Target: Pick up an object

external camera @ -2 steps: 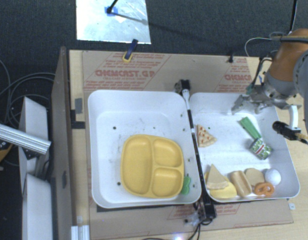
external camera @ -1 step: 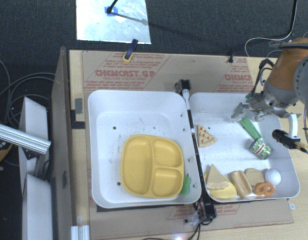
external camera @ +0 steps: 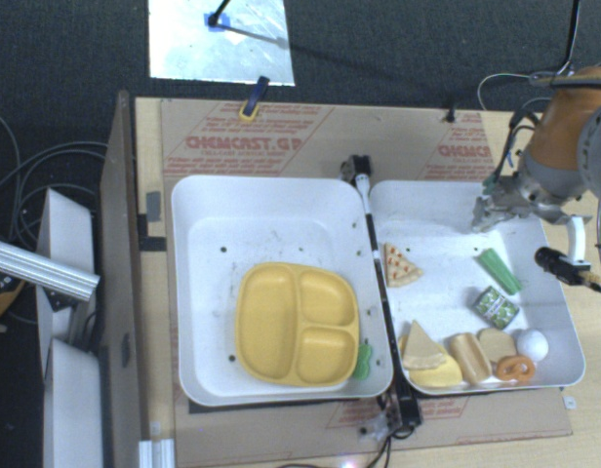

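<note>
Cardboard-lined surface (external camera: 281, 135) carries two shallow white plastic bins. Left bin (external camera: 203, 213) holds a yellow compartment tray (external camera: 299, 325). Right bin (external camera: 447, 213) holds toy foods clustered at its near edge, likely dropped there; green stick (external camera: 499, 270) is nearest the gripper (external camera: 488, 211), which hovers at the far right corner, state indeterminable.

single fixed cam mounted above the bench (external camera: 281, 130), tilted down at a slant, far enough back to frame both the left bin (external camera: 198, 291) and right bin (external camera: 564, 344) plus surrounding floor, with the arm (external camera: 564, 144) entering from frame right.
</note>
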Controlling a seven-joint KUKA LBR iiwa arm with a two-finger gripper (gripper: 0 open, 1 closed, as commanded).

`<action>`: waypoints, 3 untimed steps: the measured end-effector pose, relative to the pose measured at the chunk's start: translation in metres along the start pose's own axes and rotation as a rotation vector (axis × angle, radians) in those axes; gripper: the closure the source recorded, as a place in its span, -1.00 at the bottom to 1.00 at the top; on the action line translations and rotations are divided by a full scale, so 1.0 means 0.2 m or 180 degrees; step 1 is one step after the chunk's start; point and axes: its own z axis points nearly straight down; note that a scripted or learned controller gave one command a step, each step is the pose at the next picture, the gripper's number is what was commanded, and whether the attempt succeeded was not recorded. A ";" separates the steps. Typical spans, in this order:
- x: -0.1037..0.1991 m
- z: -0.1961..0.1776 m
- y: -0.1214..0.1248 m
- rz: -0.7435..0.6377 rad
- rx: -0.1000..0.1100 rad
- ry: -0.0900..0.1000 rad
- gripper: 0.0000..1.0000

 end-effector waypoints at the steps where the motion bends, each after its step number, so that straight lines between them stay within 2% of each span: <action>1: 0.00 -0.06 0.01 -0.0003 -0.0013 -0.0002 1.00; 3: 0.00 -0.17 0.02 -0.0008 -0.0036 -0.0003 1.00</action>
